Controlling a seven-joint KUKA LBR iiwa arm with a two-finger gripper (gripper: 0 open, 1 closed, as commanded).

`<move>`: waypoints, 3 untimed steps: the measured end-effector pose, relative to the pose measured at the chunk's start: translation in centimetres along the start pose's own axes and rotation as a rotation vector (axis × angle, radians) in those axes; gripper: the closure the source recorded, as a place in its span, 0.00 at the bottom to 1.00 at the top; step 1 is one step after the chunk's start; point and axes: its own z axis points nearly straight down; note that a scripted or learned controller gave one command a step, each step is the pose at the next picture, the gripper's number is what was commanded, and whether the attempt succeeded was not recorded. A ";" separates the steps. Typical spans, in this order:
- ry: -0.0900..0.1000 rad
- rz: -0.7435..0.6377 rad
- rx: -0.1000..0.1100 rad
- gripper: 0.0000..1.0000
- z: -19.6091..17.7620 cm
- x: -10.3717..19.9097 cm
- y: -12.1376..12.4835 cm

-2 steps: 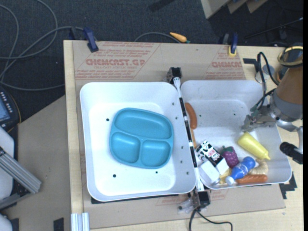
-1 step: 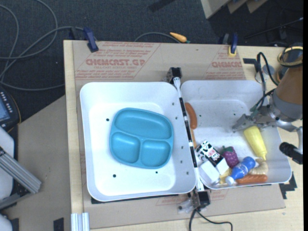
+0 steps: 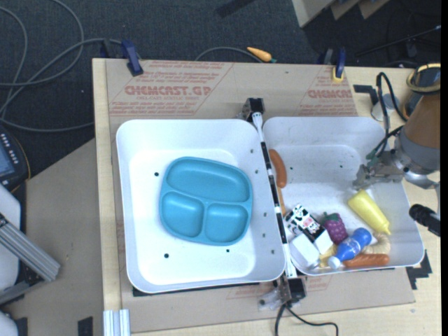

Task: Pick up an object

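Nearest us, a carrot (image 3: 365, 260) lies in the right bin (image 3: 329, 135) among toys. We cannot tell the gripper (image 3: 372, 171) state; it hovers just above a yellow bottle (image 3: 369, 211).

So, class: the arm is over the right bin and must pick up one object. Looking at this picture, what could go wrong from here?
1. The toys crowd the right bin's near corner: the cow, grapes, blue figure and carrot touch or overlap, so a grab may catch two or slip.
2. The pincer sits just above the yellow bottle, whose smooth, tilted shape could roll aside.
3. The orange sausage lies against the bin wall, leaving little room.
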 end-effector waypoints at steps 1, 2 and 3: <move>0.000 0.000 0.001 0.00 0.1 0.0 0.0; 0.001 0.003 0.009 0.00 2.2 1.7 -4.8; -0.003 0.002 -0.002 1.00 0.9 1.5 -4.4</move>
